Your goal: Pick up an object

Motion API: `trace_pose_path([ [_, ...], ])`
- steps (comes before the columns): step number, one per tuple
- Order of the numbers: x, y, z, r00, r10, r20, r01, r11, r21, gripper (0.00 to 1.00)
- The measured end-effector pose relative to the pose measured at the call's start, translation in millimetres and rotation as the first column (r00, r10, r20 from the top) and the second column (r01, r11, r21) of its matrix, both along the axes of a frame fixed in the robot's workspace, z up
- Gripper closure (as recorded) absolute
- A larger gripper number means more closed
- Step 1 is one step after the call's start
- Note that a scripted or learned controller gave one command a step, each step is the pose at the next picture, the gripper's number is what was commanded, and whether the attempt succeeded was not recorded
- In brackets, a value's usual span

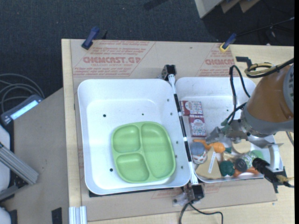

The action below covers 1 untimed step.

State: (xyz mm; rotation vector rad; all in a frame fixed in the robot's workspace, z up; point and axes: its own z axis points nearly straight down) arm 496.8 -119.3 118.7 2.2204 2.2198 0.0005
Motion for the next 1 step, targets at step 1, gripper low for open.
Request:
trace_pose_path([
  [1,-18.2,-2.4,-34.5,1.000,-0.001,-0.003,0.001,1.000,0.002,0.00],
])
